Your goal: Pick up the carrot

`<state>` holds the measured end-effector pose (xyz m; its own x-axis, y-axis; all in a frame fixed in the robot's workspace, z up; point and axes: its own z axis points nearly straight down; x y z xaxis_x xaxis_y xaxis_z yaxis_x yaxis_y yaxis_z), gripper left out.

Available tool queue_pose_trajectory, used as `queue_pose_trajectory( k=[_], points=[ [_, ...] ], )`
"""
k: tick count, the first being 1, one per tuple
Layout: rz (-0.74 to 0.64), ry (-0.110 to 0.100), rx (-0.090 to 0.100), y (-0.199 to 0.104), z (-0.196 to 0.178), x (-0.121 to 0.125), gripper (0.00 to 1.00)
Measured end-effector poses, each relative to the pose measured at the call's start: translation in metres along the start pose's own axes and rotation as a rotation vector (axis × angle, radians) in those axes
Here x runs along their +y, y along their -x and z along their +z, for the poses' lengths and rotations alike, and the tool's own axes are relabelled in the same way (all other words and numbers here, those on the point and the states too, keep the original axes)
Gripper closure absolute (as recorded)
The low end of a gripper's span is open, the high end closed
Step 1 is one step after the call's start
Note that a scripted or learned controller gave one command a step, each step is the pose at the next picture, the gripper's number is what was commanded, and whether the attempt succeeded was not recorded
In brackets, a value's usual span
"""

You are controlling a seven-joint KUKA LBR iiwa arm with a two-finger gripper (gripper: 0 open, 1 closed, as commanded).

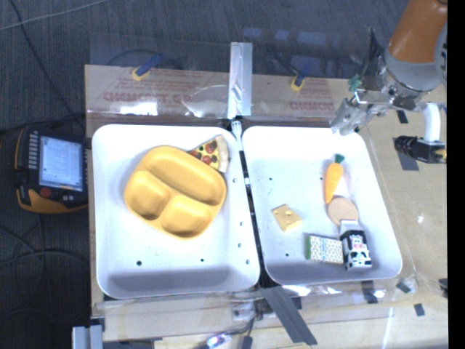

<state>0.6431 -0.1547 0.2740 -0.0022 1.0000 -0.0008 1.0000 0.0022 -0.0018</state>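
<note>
Both bins, the left bin (109, 217) and the right bin (290, 158), look like smooth white plastic with a soft sheen. The plate (174, 190) is glossy yellow plastic, moulded into compartments. The carrot (333, 181) looks like matt orange plastic with a green top. The cheese (286, 217) has a dull, smooth yellow surface. The carton (354, 249) looks like printed card or plastic, slightly shiny. The gripper (347, 119) is pale bare metal, and the arm's band (419, 22) is smooth orange with a satin finish. The bench (421, 209) looks like matt, light wood. The floor (43, 64) is rough dark carpet.
</note>
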Motion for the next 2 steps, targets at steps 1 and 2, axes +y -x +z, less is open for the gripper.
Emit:
queue_pose_trajectory(
  k=[1, 2],
  points=[
    [-0.001, 0.021, -0.004, 0.0619, 0.1651, -0.0328, 0.0],
    [-0.003, 0.021, -0.002, 0.0602, 0.1563, -0.0323, 1.0]
  ],
)
